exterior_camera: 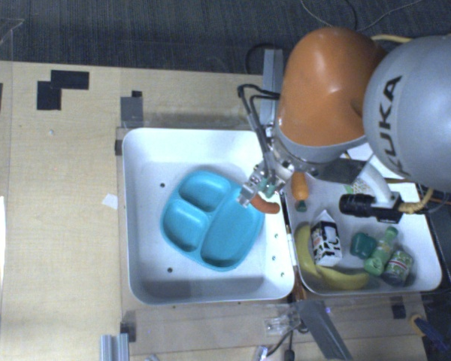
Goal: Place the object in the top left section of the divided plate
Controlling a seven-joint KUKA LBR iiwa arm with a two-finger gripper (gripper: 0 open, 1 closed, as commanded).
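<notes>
The arm [413, 111] bears dark capital letters up its grey shell, of which "UKA" can be read, the rest of the brand running out of sight. The carton [327, 243] in the right bin [428, 273] has black-and-white markings, and the green bottle [397, 265] beside it carries a label, but both are too small to read.
</notes>
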